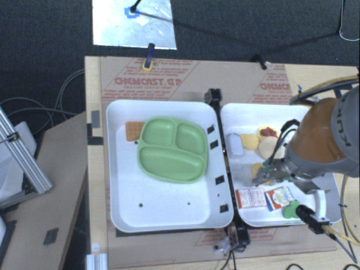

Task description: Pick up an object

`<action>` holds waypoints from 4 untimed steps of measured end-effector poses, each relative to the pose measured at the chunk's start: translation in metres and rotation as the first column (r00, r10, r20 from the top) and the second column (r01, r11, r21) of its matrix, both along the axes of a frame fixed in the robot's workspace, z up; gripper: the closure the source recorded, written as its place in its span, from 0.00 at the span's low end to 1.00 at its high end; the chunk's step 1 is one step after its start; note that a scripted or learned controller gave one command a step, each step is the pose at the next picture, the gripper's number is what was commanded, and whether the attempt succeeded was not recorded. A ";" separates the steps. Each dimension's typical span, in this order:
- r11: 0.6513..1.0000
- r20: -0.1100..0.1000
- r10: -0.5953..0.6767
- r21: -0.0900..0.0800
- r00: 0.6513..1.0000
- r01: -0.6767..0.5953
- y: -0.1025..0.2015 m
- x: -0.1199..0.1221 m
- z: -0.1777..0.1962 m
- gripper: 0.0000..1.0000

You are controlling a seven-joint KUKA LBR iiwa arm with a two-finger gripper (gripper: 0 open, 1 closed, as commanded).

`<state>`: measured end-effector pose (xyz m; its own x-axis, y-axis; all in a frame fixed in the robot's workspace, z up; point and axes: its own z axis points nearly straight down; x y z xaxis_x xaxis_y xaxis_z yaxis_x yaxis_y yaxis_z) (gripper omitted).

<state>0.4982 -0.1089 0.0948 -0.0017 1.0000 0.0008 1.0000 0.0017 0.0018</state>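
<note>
Gripper [269, 172] sits low in the right bin [247, 112] among small food items [263, 142] and packets [264, 197]. Its state cannot be told; pickup appears not yet achieved.

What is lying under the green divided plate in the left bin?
An orange-brown flat piece sticks out from under the green plate at its left edge. The plate covers the rest of it.

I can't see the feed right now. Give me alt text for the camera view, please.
The arm reaches from the right into the right bin, its gripper low over small packets and food items. The left bin holds a green divided tray and an orange cracker.
</note>
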 end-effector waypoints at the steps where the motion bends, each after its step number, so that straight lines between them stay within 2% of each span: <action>1: 1.000 0.004 0.000 -0.002 1.000 0.000 -0.004 -0.007 0.058 1.00; 2: 1.000 0.005 0.001 -0.002 1.000 -0.001 -0.009 -0.011 0.105 1.00; 3: 1.000 0.003 0.003 -0.002 1.000 -0.003 -0.009 -0.010 0.131 1.00; 4: 1.000 0.001 0.008 0.001 1.000 -0.008 0.040 0.016 0.125 1.00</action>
